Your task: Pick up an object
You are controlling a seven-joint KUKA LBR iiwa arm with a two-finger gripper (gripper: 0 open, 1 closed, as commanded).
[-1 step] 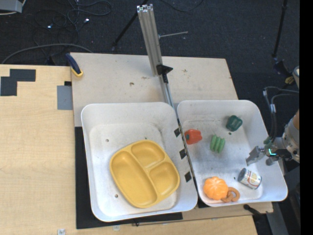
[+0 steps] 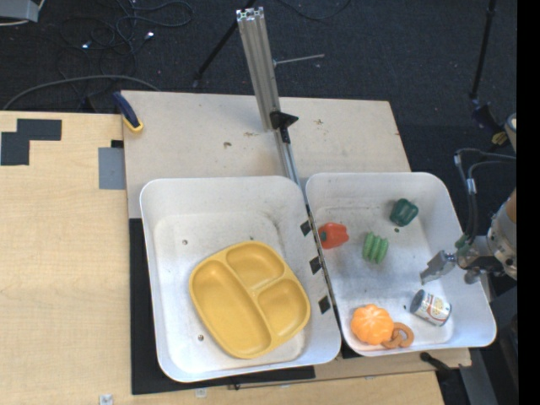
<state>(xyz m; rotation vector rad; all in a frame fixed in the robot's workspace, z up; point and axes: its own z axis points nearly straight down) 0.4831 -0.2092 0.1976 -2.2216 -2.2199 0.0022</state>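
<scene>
Camera view: gripper sits at right edge of right bin, low over bin floor, nothing between fingers far as I can see. Can't tell if it's spread or clenched, too small and dark.

Closest target: small can lying on side, just below gripper. Orange fruit with pretzel touching it, near front wall.

Tip: go for can, come down across its round body, not ends, or it'll roll.

Arm mostly cut off at right edge. Can label unreadable.

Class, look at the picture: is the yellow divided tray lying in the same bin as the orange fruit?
No. The yellow divided tray lies in the left bin, while the orange fruit sits in the right bin.
</scene>
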